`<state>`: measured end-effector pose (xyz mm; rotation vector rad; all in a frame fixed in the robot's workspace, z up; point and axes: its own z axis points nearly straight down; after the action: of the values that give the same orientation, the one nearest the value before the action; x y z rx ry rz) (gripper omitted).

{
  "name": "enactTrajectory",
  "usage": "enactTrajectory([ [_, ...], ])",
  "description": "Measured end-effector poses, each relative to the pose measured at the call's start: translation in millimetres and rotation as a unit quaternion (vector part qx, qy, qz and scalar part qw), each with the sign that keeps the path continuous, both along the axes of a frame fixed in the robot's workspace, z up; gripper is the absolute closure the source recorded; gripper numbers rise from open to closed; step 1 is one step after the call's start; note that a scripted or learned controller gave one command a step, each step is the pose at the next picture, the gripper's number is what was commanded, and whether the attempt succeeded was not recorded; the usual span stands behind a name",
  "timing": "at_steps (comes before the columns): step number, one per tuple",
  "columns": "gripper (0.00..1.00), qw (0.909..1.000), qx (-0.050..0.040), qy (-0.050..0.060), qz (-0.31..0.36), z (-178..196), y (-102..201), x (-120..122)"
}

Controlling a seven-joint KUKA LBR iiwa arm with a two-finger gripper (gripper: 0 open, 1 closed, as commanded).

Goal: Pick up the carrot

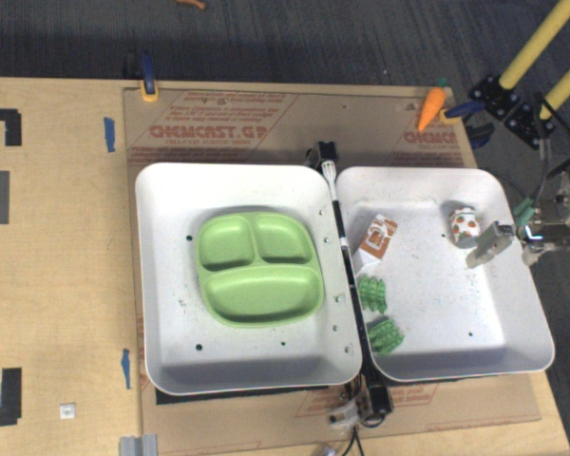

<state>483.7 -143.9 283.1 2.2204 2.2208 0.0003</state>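
The carrot, small and orange with a green top, lies on the cardboard board behind the right bin, outside both bins. My gripper hangs over that bin's right side, low and close to a white ball with brown spots. It is well in front of the carrot and a little to its right. I see nothing held in it.
The right bin also holds an orange and white packet and two green toys. A green divided plate lies in the left bin. Yellow poles with black clamps stand just right of the carrot.
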Motion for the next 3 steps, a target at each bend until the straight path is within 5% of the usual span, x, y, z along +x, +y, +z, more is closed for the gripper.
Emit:
enactTrajectory([
  [1,1.0,1.0,-0.0004,-0.001,0.0,10,0,1],
  [2,1.0,0.971,0.0006,0.0,0.239,-45,-4,-4],
  [3,1.0,0.9011,-0.0012,-0.001,0.434,-23,50,-3],
])
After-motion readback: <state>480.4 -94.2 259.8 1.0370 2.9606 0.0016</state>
